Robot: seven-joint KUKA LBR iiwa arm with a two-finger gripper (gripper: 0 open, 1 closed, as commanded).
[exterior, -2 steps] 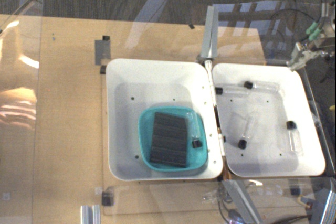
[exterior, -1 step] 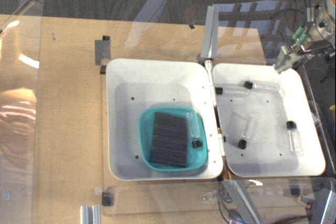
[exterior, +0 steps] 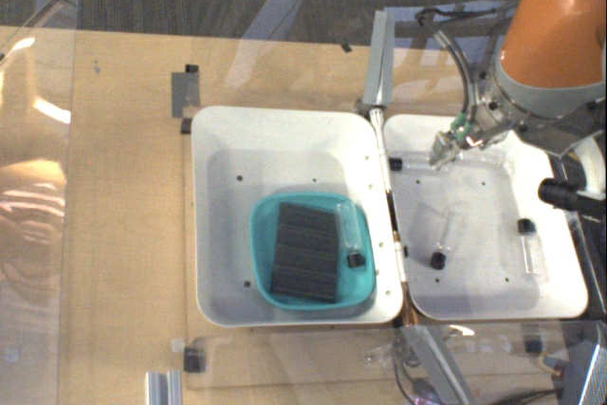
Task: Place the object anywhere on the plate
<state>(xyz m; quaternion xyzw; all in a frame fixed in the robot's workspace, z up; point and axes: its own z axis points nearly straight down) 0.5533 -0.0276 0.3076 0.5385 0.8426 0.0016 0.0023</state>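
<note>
Two shallow white bins sit side by side on the pale wooden bench (exterior: 104, 232).

Left bin (exterior: 218, 156): a teal plastic plate (exterior: 261, 237) with rounded corners lies toward its near right part. A dark grey ribbed rectangular block (exterior: 305, 251) lies on the plate, slightly tilted. A clear tube with a black cap (exterior: 353, 240) rests on the plate just beside the block's right edge, cap toward the near end.

Right bin (exterior: 560, 285): two more clear tubes with black caps, one (exterior: 442, 240) near the middle-left, one (exterior: 527, 247) by the right wall, well apart.

Grey arm with orange band (exterior: 560, 9) reaches in from the right. Its gripper (exterior: 446, 149) hovers over the far left part of the right bin; finger state cannot be told, nothing visible between them.
</note>
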